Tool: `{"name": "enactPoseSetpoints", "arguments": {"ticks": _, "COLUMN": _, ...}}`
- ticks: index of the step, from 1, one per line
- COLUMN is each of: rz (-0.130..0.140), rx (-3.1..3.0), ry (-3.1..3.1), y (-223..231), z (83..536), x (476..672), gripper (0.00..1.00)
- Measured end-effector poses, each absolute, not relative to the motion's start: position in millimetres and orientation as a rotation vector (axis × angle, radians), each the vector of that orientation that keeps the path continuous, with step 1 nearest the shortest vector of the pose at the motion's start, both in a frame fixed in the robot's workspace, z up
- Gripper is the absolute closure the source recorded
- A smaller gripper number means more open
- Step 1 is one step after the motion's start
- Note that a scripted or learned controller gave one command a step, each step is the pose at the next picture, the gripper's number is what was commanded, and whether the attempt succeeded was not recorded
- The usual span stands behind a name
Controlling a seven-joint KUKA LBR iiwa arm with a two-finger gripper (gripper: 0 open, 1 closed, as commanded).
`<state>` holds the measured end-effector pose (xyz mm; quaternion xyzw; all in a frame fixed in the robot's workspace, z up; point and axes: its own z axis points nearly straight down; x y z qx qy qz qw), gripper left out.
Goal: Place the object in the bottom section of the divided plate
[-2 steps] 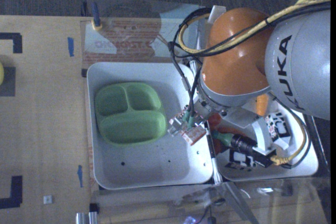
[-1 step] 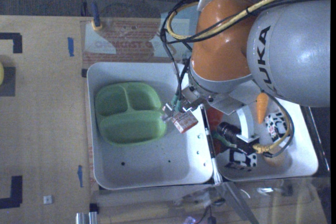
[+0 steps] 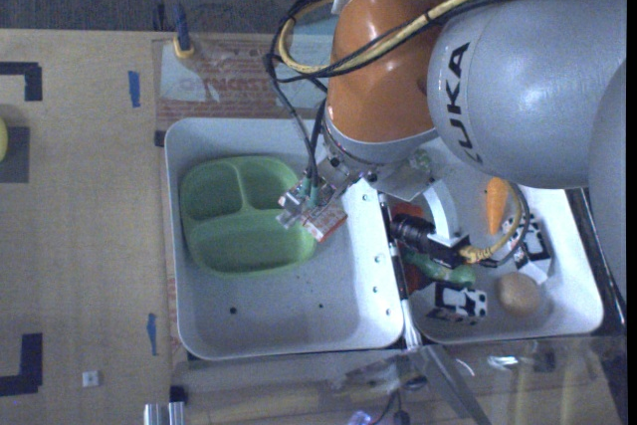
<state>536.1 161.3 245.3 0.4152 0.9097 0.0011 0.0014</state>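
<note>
**Small packet at the plate's right rim, under the tool**

The arm (image 3: pixel 478 85) bulks nearest the camera, its grey and orange body hiding much of the right bin (image 3: pixel 587 309). Below it the tool (image 3: pixel 305 202) reaches down over the left bin (image 3: pixel 299 314), ending at the right edge of the green plate (image 3: pixel 239 214).

At the tool's tip sits a small flat object (image 3: pixel 323 222), pale with red print, looking like a packet or wrapped snack. It lies tilted, half over the plate's rim and half over the bin floor just beside it. It touches or nearly touches the tool, but whether the tool is apart, together or clamped on it I cannot tell; the tip is too small and blurred.

By its look the object is light, thin and probably crinkly, so it may slide or flex. A pinch across its short width, near the middle, seems safest.

The plate's large bottom section (image 3: pixel 239 249) lies just left of the object, so only a short move leftward should be needed.
</note>
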Motion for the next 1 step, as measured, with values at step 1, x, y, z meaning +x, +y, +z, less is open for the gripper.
{"name": "enactPoseSetpoints", "arguments": {"ticks": 1, "rz": 0.004, "rx": 1.184, "ry": 2.906, "y": 177.7, "z": 210.7, "x": 586.8, "gripper": 1.0}}
